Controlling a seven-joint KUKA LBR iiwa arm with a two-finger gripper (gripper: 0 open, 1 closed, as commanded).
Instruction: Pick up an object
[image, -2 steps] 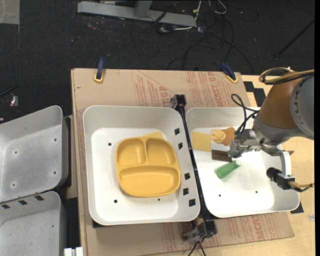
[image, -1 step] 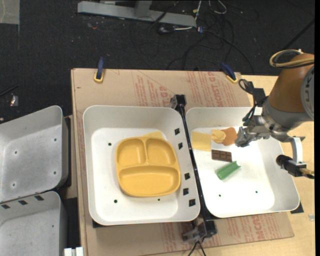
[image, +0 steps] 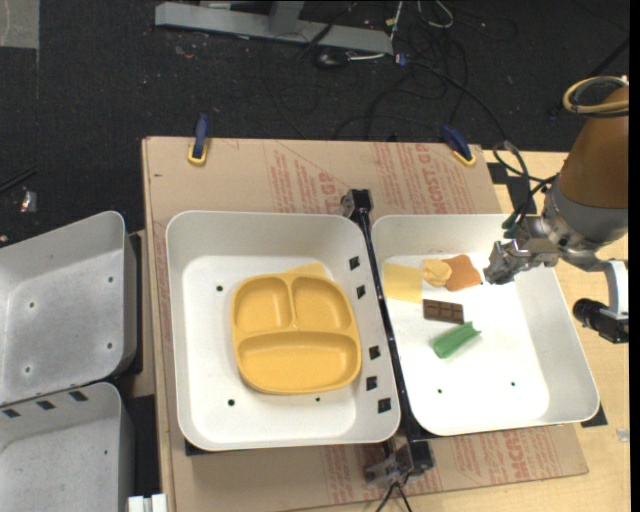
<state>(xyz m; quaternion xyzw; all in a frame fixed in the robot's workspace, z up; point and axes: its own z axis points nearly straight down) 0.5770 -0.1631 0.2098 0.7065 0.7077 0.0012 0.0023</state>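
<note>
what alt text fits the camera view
A robot gripper hovers over the right bin, beside small food pieces: an orange piece, brown bar and green piece. The left bin holds a yellow divided plate.

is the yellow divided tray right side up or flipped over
Right side up: the yellow tray in the left bin shows its three hollow compartments and raised dividers facing the camera.

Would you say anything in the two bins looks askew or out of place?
Nothing looks spilled or damaged. The yellow tray sits slightly rotated in the left bin. The right bin's items cluster at its upper left.
</note>
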